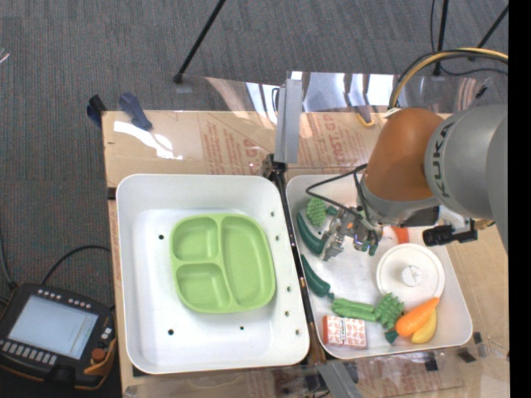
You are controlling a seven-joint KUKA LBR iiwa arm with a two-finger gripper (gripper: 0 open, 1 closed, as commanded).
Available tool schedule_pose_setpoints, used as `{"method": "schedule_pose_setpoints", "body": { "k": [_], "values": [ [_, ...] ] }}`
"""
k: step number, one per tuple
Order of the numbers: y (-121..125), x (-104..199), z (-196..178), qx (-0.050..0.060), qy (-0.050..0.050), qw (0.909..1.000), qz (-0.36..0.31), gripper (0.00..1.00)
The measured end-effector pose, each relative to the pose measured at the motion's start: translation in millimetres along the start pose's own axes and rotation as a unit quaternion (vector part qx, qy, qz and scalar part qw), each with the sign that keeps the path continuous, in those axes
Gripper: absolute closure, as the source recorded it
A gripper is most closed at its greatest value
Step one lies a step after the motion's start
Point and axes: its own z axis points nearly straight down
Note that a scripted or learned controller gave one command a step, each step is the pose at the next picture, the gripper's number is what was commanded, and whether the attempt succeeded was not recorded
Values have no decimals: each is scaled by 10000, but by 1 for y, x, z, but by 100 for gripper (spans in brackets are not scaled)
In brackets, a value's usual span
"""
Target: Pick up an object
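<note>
- No single target is named, so I take whatever sits closest under the gripper (342,237): the dark green pieces (309,237) along the left wall of the right bin (461,317), with a paler green ridged piece (316,212) just beyond them.
- The gripper hangs low over that left part of the bin; I cannot tell from here how its claw stands, nor do I see anything caught in it.
- To do this step well, I would centre over one green piece, keep off the bin wall, and descend straight so the piece is not nudged aside.
- Nearer in the same bin lie a green spiky toy (370,310), an orange carrot-like toy (416,317), a red-and-white packet (344,331) and a white round lid (410,275).
- The left bin (141,338) holds a green divided plate (222,263), well apart from the work.
</note>
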Motion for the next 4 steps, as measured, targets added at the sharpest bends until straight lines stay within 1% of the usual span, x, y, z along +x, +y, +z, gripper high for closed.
{"method": "schedule_pose_setpoints", "body": {
  "k": [1,2,3,4],
  "values": [
    [-7,-1,0,3,-3,9883,1527,100],
    [-13,-6,-178,-35,-82,9878,1553,100],
    [-5,0,1,1,5,9958,919,100],
    [16,-20,-208,-39,-82,9867,1621,100]
  ]
}}
